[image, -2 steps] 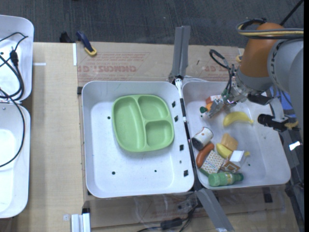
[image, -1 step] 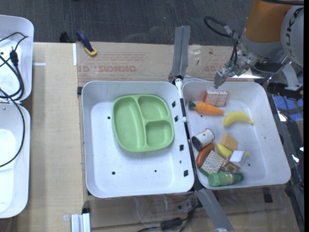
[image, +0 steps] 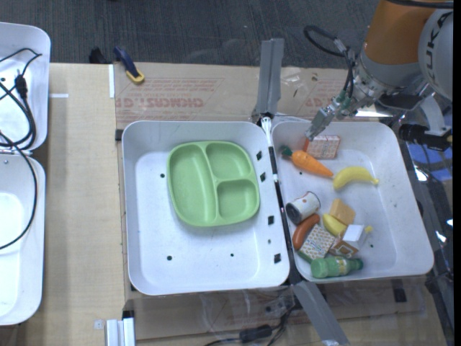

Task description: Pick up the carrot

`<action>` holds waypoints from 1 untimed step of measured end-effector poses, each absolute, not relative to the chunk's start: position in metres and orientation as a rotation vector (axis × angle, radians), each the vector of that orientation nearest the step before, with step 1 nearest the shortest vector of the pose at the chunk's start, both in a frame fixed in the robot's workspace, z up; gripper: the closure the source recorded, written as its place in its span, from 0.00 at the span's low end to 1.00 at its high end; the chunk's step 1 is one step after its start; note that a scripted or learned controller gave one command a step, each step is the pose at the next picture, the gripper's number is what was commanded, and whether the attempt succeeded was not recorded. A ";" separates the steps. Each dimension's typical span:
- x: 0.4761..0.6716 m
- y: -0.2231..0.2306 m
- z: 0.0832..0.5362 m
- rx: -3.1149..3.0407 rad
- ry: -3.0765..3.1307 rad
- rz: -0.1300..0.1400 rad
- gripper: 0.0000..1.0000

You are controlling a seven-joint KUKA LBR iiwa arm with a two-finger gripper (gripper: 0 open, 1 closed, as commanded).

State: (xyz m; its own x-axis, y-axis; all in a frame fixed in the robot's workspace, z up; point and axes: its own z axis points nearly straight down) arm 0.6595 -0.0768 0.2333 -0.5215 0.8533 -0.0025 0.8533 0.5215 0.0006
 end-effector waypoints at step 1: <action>0.609 -0.024 0.191 1.479 2.773 -0.002 0.00</action>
